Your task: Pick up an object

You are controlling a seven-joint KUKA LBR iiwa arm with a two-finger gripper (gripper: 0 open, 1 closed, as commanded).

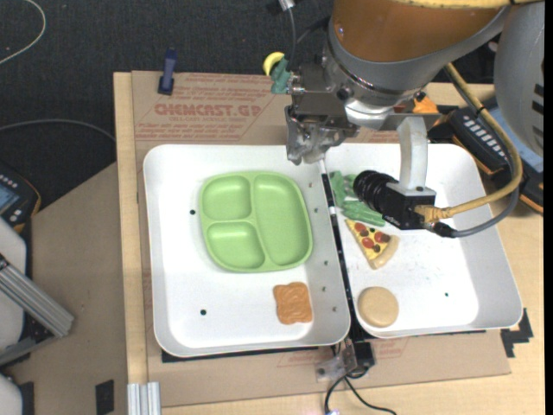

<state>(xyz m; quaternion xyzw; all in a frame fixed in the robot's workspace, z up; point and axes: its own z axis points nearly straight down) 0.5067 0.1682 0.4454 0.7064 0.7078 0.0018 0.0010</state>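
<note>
My gripper (304,148) hangs over the back right corner of the left bin (173,258), close to the divider between the bins. A green divided plate (257,220) lies in the middle of that bin, and a small orange-brown toy biscuit (293,303) lies near its front right corner. The right bin (467,266) holds a toy pizza slice (372,241), a round tan bun (378,307) at the front left, and a green toy (348,199) by the divider. A black cylinder (386,200) mounted on the arm partly hides the green toy.
The arm's large orange and grey body (406,24) covers the back of the right bin. A cable (484,201) runs from the black cylinder to the right. Both bins rest on a brown board (207,102) that bears a blue clip (167,72) at the back left.
</note>
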